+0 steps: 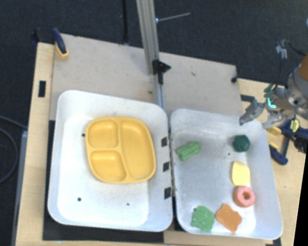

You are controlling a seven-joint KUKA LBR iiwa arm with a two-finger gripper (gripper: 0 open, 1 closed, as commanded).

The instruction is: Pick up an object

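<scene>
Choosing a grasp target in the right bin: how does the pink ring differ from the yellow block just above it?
The pink ring is round with a hole through its middle; the yellow block is squarish and solid. The ring looks slightly smaller. The block lies nearer the dark green ball, the ring nearer the orange piece. Both lie flat near the right bin's right side.

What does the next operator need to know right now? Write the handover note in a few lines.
Tool: above the far right corner of the right bin, holding nothing; finger state unclear.
Right bin contents: dark green ball nearest the tool, green piece, yellow block, pink donut, orange piece, green flat piece.
Left bin: yellow divided plate.
Done: nothing picked.
Left: lower onto one object, probably the ball, grasp and lift.
</scene>
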